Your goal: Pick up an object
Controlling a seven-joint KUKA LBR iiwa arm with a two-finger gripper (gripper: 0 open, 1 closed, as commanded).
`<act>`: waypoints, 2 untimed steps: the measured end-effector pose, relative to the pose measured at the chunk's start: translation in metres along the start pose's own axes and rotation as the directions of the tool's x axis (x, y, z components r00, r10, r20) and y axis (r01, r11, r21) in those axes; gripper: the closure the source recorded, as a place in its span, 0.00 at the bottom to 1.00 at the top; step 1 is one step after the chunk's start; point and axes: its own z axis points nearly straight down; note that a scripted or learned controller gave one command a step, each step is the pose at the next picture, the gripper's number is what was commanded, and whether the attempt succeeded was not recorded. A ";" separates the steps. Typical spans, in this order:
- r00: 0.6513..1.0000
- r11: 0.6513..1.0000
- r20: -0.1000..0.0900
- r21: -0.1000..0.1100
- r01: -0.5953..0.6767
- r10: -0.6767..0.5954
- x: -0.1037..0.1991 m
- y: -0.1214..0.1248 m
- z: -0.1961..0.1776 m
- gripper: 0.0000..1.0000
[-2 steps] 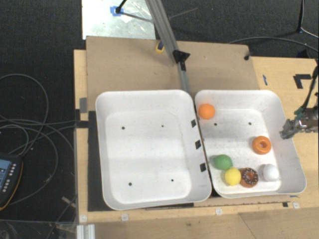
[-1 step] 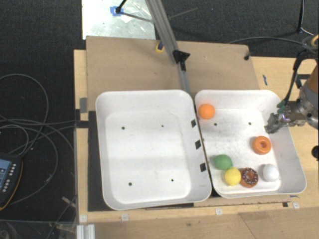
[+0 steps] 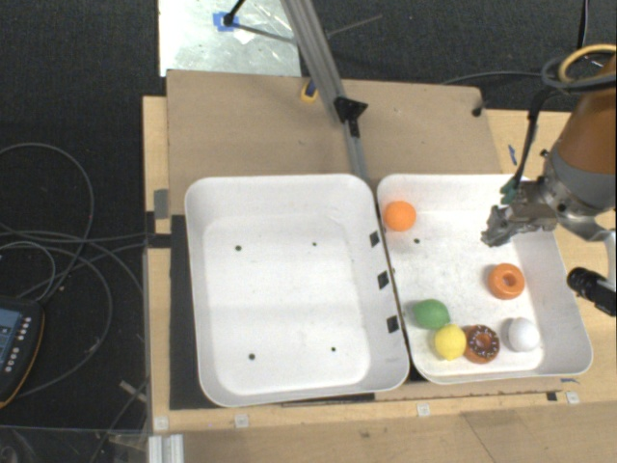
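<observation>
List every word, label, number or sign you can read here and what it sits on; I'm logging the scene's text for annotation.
No text can be read anywhere in the camera view.
The handheld device at the left edge has a lit screen, but its content is too small and blurred to read.
The blue tape on the floor at the top bears no visible writing.
The toys and both bins, including the right bin, carry no labels.
</observation>
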 end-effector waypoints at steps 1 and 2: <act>1.000 1.000 -0.002 0.004 0.001 -0.001 0.051 0.010 0.014 1.00; 1.000 1.000 -0.001 0.003 0.000 0.000 0.101 0.025 0.026 1.00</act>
